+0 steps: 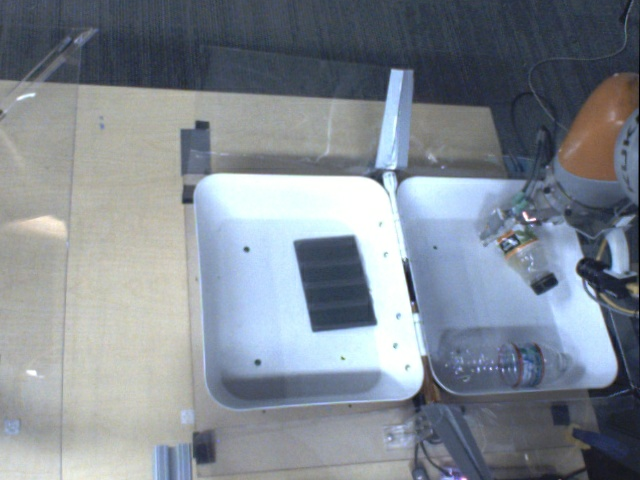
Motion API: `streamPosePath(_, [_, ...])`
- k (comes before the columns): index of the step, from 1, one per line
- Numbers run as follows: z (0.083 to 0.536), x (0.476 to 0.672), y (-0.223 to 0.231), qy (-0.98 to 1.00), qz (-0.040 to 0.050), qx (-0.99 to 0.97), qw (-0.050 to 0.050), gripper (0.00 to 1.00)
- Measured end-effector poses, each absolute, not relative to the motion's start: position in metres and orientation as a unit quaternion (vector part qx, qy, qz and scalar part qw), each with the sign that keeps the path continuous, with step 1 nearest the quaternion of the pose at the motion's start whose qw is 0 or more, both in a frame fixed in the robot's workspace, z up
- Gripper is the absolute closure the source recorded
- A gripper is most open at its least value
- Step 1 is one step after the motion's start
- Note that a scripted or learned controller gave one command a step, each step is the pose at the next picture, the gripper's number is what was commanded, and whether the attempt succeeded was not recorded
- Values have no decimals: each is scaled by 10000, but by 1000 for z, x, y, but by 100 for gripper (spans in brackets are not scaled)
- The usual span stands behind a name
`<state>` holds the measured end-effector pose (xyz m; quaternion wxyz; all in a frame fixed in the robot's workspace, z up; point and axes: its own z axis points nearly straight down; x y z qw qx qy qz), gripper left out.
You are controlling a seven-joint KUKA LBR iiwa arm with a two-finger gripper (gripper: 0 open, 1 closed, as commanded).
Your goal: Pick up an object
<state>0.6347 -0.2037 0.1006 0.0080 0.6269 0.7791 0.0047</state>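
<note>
A black ribbed rectangular pad point(335, 283) lies flat near the middle of the left bin point(225, 268). A clear plastic bottle point(500, 363) lies on its side along the front wall of the right bin point(450, 218). My gripper point(515, 233) reaches in from the right and hangs over the upper right part of the right bin, well away from the bottle and the pad. A small dark piece point(543, 283) sits just below the gripper; what it is stays unclear.
The arm's orange band point(598, 138) and grey wrist crowd the right bin's far right corner, with cables point(605, 278) hanging at the bin's right edge. A metal post point(394, 118) stands behind the seam between the two bins.
</note>
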Motion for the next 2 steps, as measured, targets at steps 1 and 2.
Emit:
streamPosePath(1, [90,665,-196,8124,-54,5830,-100,100])
streamPosePath(2, [189,671,-137,8361,26,5485,45,100])
